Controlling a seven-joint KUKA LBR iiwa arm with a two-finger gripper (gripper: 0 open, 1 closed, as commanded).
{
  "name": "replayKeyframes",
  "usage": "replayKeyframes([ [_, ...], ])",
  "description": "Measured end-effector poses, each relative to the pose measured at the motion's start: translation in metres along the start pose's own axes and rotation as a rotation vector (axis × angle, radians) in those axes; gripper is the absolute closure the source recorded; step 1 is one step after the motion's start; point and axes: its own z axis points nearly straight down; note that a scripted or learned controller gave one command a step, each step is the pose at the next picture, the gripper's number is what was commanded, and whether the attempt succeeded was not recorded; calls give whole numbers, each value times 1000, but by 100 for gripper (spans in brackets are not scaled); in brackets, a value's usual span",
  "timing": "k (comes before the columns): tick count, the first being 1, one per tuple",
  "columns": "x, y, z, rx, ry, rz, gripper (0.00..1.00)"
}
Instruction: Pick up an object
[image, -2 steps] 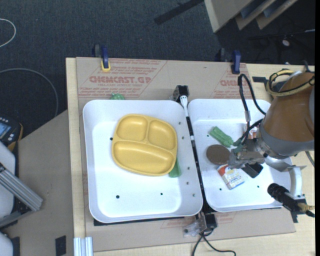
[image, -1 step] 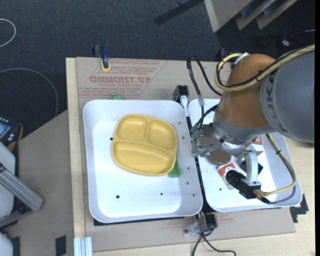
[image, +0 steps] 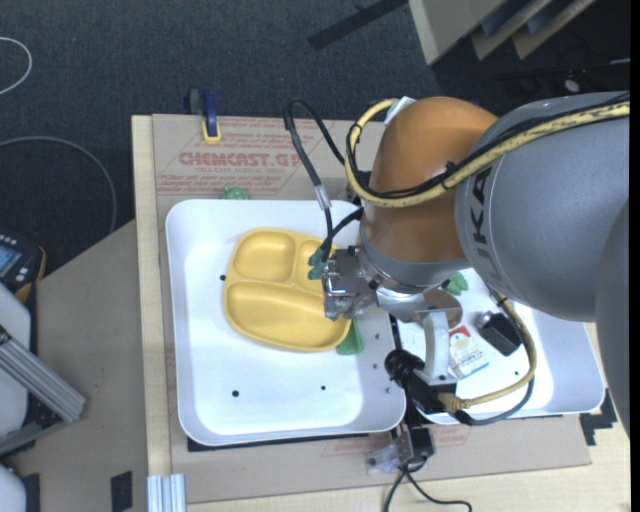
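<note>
A small green object (image: 350, 340) is poking out just below the gripper (image: 335, 290), beside the yellow divided plate's near right edge. The yellow divided plate (image: 280, 290) is lying in the left bin (image: 200, 330), its long axis running left to right, its right rim touching or passing under the gripper. Whether the gripper is holding anything cannot be told. Behind, the arm (image: 450, 200) is looming over the bins' divide.
</note>
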Motion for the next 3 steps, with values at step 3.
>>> replayKeyframes([
  [3, -2, 1, -238, -14, 3, 4, 100],
])
